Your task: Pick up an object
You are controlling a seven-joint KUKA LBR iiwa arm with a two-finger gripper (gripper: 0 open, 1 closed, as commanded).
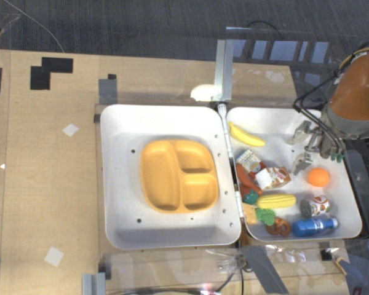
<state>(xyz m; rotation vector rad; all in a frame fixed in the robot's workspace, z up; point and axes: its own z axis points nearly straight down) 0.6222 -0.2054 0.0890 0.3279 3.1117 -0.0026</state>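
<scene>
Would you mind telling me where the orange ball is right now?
The orange ball lies in the right bin, near its right wall, just below the gripper and above the small can.

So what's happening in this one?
A grey arm with an orange band reaches in from the right, its pincer over the right bin, which holds small items: a banana, an orange ball, a corn cob, a blue bottle. Nothing is visibly gripped. The left bin holds a yellow divided tray.

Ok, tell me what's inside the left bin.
The left bin holds one yellow divided tray, three compartments, nothing in them. Whatever lies beneath the tray is covered.
</scene>
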